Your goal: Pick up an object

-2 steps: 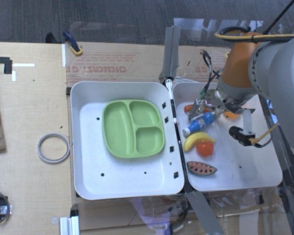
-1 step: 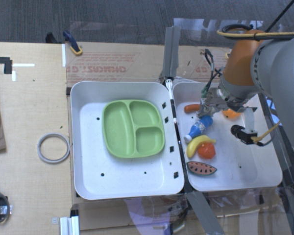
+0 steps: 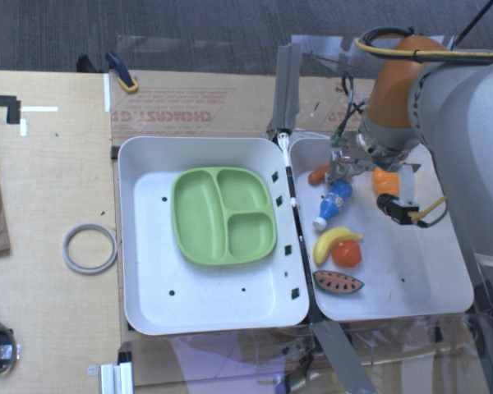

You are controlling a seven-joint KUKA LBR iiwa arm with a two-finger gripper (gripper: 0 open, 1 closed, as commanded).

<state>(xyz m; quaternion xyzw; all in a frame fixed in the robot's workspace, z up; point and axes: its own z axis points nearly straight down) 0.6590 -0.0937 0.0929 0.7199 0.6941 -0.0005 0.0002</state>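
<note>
Right bin (image 3: 444,290), contents as I read them from the overhead feed: blue bottle with a white cap (image 3: 332,203), lying slanted; banana (image 3: 334,242) just below it; red tomato-like ball (image 3: 347,254) touching the banana; watermelon slice (image 3: 338,283) near the front edge; small orange-red piece (image 3: 318,175) toward the back; orange block (image 3: 385,180) beside the wrist hardware.

Left bin (image 3: 140,245): one green divided plate (image 3: 225,215), nothing on it.

Gripper (image 3: 343,171): low over the back of the right bin, directly above the upper end of the blue bottle, which I judge to be the target. I cannot tell how far apart its jaws stand or whether anything is between them; the arm's bulk hides that.

Risks noted:
- Bottle is round and lies aslant; a close off its axis could roll or squirt it out toward the bin divider.
- The orange-red piece sits near the bottle's upper end; a descent could nudge or catch it instead.
- Banana lies close below; a pushed bottle could knock it into the red ball.
</note>
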